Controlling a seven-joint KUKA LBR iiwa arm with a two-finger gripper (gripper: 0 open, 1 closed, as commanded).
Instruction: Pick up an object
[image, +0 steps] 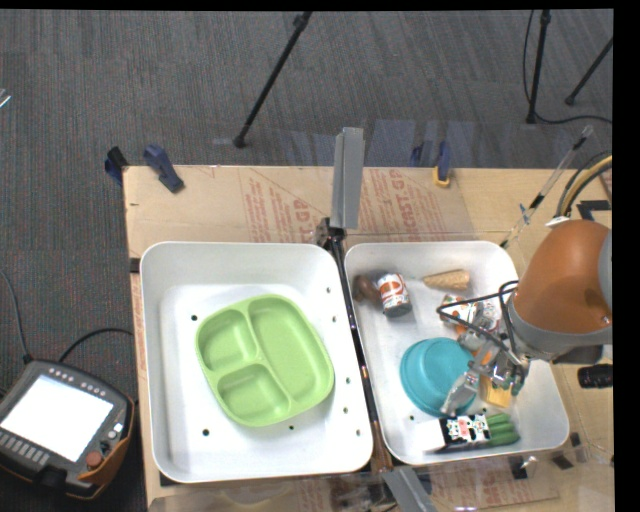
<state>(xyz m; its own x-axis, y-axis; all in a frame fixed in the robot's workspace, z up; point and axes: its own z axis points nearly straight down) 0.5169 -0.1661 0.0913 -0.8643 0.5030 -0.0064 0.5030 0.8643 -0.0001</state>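
At the lower right of the frame, a small black-and-white box (466, 429) with a green piece beside it lies in the right bin (535, 395), and just above it the gripper (478, 378) hangs over the right edge of the teal bowl (432, 372). I judge this the reach step, the next move being a descent onto the bowl's rim; whether anything is gripped I cannot tell. Farther up lie a can (393, 293) and a tan piece (447, 280), while the green divided plate (264, 358) sits in the left bin (165, 300).

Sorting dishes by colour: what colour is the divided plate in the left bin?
Light green; the divided plate shows plainly in the camera view.
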